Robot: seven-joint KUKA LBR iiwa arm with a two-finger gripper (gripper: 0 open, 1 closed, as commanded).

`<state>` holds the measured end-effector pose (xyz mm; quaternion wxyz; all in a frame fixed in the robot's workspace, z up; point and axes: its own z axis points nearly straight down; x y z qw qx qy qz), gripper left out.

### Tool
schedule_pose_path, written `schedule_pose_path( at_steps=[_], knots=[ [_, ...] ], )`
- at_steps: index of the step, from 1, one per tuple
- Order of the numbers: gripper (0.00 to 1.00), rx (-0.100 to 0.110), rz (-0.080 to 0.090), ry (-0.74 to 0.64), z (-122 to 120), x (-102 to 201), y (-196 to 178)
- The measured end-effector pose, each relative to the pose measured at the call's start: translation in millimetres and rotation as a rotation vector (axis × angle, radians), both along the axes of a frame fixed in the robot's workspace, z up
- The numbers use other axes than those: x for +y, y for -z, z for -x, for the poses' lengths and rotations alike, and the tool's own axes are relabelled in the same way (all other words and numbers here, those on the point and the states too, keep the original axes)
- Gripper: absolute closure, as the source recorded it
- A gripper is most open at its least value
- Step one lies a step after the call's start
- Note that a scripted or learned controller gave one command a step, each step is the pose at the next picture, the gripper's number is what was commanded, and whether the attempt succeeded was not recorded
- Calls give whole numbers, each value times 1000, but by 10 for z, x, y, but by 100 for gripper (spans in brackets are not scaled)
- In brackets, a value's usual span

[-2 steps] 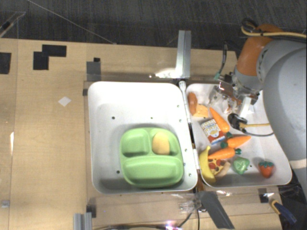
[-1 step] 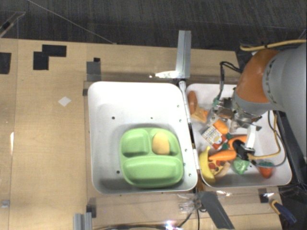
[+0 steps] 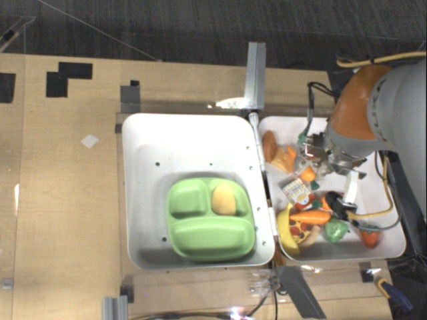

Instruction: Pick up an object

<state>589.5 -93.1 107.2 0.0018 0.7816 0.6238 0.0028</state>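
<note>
Camera view: carrot (image 3: 311, 217) lies lengthwise left-right under claw (image 3: 319, 167).

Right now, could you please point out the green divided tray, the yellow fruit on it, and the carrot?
green divided tray (image 3: 210, 235): camera view, its large front compartment.
yellow fruit (image 3: 224, 199): camera view, its middle.
carrot (image 3: 311, 217): camera view, mid-length.

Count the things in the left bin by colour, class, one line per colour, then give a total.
Green: 1, the divided tray
Yellow: 1, the round fruit in the tray's upper right compartment
Total: 2
</note>
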Motion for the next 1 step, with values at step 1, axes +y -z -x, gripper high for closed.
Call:
schedule_pose_path(
  at_steps=[1],
  knots=[
    [100, 2, 0, -90, -304, 906, -786]
  ],
)
